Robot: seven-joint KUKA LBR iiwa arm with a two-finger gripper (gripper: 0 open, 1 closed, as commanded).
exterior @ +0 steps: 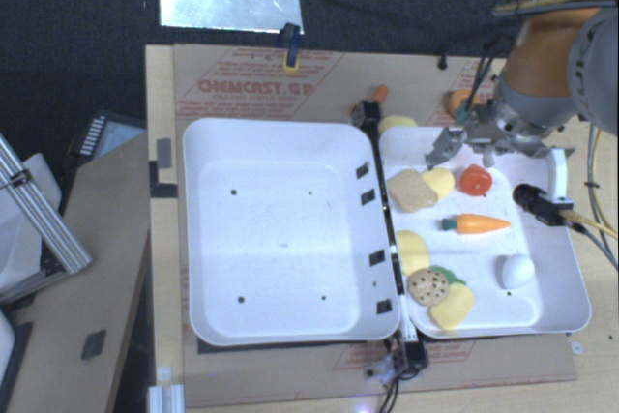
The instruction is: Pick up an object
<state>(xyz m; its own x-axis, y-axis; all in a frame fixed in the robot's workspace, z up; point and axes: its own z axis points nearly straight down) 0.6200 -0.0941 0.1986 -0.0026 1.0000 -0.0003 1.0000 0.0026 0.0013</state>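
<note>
Right bin (551, 305), contents by clock face from its centre:
- Tomato (474, 179), 12 o'clock, just below the gripper (471, 146).
- Bread (412, 191), 10 o'clock, touching a pale yellow piece (440, 182) at its right.
- Carrot (476, 224), centre, lying flat, tip to 3 o'clock.
- Egg (516, 270), 4 o'clock, well apart from the rest.
- Cookie (425, 284), 7 o'clock, packed among yellow pieces (453, 307) and a green scrap.

Left bin (280, 227): bare white floor.

Gripper: hangs over the bin's 12 o'clock edge, above the tomato and pale piece. How wide its fingers stand cannot be made out, and nothing can be seen held.

Likely target: tomato, judged by nearness.

Hazards, as judgement:
- Round tomato may roll or squirt out under a pinch off centre.
- Bread and pale piece lie near; a finger could land on them and block closing.
- Back wall near; fingers may strike it on descent.
- Cookie cluster is crowded; a grasp there risks lifting two or none.
</note>
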